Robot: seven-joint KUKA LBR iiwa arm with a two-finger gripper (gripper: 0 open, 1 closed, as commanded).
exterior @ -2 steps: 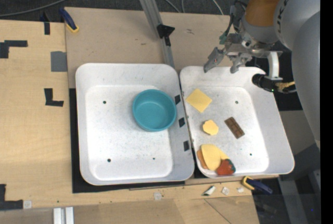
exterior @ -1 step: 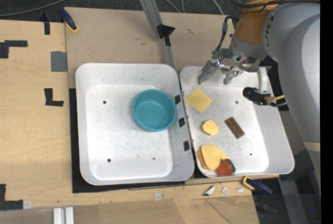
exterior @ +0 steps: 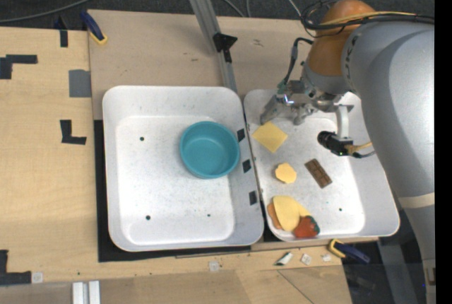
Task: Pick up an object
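Hovering over the far end of the right white shallow plastic bin (exterior: 367, 221), the two-finger gripper (exterior: 286, 112) hangs w/ its fingers spread wide, nothing between them. Just below it, near the bin's left wall, lies the flat pale-yellow square slab (exterior: 270, 136), turned like a diamond — prob. the nearest candidate to grab.

Handling, as a guess: the slab looks thin, light, likely foam or plastic toy cheese, so stiff enough but low-profile; fingers would need to straddle two opposite edges & press close to the bin floor. A corner-to-corner grip may slip; flat sides look better.

Other options in the same bin:
- small round yellow-orange piece (exterior: 285, 172), mid-bin, apart from the rest
- small brown rectangular bar (exterior: 318, 172), to its right, thin & narrow
- yellow rounded piece (exterior: 287, 211) touching a red chunk (exterior: 306, 227) at the near end; crowded, harder to isolate

Surface: smooth white bin floor, shallow rim, prob. slick so things may slide when nudged. Room round the slab is fair, though the left wall is close. The left white bin (exterior: 127, 175) holds a teal round bowl (exterior: 209, 148). Bins sit on a wooden bench (exterior: 42, 154).
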